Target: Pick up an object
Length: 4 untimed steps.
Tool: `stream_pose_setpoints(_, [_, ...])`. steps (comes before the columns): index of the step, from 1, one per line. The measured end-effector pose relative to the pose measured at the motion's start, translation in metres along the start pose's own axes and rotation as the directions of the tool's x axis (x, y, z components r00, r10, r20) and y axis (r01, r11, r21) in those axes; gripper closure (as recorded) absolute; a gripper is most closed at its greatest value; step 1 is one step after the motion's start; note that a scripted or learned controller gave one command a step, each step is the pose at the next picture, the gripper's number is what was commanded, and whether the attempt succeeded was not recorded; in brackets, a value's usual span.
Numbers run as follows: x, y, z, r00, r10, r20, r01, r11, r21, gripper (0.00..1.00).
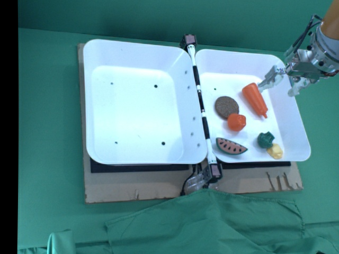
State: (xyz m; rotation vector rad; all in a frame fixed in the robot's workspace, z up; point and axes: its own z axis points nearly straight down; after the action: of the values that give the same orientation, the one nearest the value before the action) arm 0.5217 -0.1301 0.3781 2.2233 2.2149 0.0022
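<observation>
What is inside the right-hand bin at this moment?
Five toys lie in the right bin: a carrot, a brown disc, a small orange piece, a watermelon slice, and a green piece against a yellow one.

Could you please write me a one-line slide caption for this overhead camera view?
The gripper hovers open above the carrot in the right bin, beside other toy foods.

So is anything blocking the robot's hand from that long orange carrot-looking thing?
Nothing visible does. The hand hovers over the right bin's far right corner, with one finger close by the orange carrot's upper end. The brown disc and the small red piece lie on the carrot's other side.
</observation>
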Motion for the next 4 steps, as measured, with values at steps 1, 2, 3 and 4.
stream_pose_setpoints(1, [-0.057, -0.010, 0.088, 1.000, 0.007, 0.001, -0.007, 1.000, 0.008, 0.00])
stream_pose_setpoints(2, [-0.057, -0.022, 0.191, 1.000, 0.002, -0.001, -0.002, 1.000, 0.007, 0.00])
stream_pose_setpoints(3, [-0.058, 0.043, 0.194, 1.000, -0.002, 0.006, 0.002, 1.000, -0.010, 0.00])
stream_pose_setpoints(4, [-0.060, 0.044, 0.179, 1.000, 0.003, 0.010, -0.003, 1.000, -0.022, 1.00])
